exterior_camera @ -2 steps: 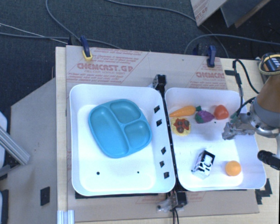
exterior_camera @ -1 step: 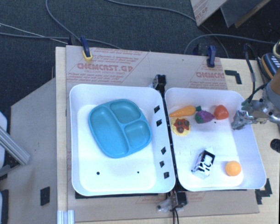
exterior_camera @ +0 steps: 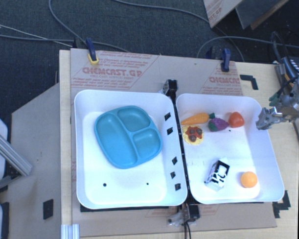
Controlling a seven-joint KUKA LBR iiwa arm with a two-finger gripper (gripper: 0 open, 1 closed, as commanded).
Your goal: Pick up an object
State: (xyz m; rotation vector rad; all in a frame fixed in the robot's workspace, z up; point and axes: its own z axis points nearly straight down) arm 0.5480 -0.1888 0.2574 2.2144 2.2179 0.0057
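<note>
The right bin (exterior_camera: 266, 145) holds several toys. An orange carrot (exterior_camera: 195, 118), a purple piece (exterior_camera: 218, 124) and a red tomato-like ball (exterior_camera: 236, 119) lie along its far side. A small round yellow and red toy (exterior_camera: 193, 135) sits just below the carrot. Toward the near edge are a black and white block (exterior_camera: 217, 174) and an orange ball (exterior_camera: 249, 179). My gripper (exterior_camera: 266, 119) hangs over the bin's right rim, right of the red ball and apart from every toy.
The left bin (exterior_camera: 88, 188) bears a blue divided plate (exterior_camera: 128, 136). A black divider with clips (exterior_camera: 174, 142) runs between the bins. Clamps (exterior_camera: 92, 51) hold a board at the back, and cables lie on the dark floor beyond.
</note>
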